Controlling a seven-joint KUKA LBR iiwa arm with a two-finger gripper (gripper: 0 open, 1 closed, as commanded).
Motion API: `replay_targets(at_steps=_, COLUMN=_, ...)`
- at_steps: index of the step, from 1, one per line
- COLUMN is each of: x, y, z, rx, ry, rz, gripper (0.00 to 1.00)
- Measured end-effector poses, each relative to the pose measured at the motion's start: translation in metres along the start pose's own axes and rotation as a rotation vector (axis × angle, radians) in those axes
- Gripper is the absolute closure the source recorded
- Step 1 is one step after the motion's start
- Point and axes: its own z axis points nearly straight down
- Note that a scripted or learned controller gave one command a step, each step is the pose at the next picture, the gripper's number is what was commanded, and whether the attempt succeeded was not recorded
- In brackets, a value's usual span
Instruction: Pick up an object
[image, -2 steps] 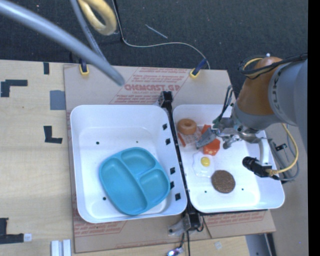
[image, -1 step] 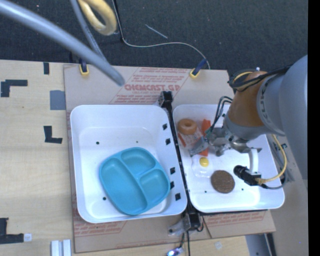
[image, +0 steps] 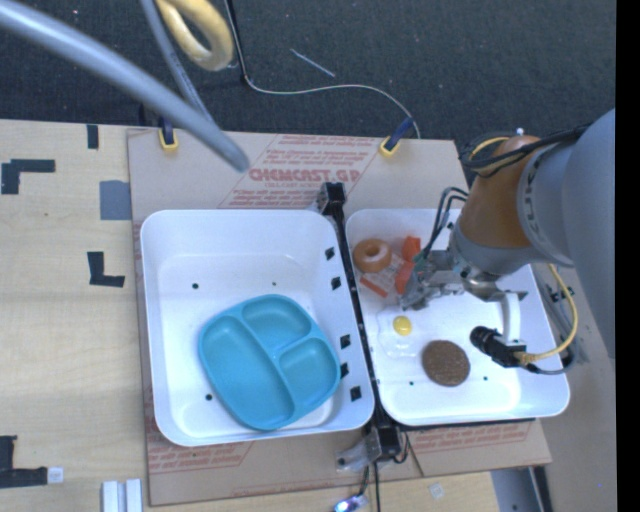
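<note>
Plastic food lies in the right bin (image: 540, 395): a ring-shaped doughnut (image: 373, 254), orange sticks (image: 408, 256), a small yellow piece (image: 402, 325) and a round brown patty (image: 445, 363), with the gripper (image: 418, 290) low beside the sticks, its grasp impossible to tell, while the left bin (image: 170, 330) holds a smooth blue divided plate (image: 268, 358).

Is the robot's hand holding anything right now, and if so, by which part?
It cannot be told. The hand is low in the right bin, beside the orange-red pieces, but the view does not show anything clearly caught in it.
</note>
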Motion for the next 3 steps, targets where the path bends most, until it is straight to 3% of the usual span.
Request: replay_targets(at_steps=3, x=-0.012, y=-0.006, z=-0.147, rx=-0.006, ry=-0.001, rz=0.001, gripper=1.0)
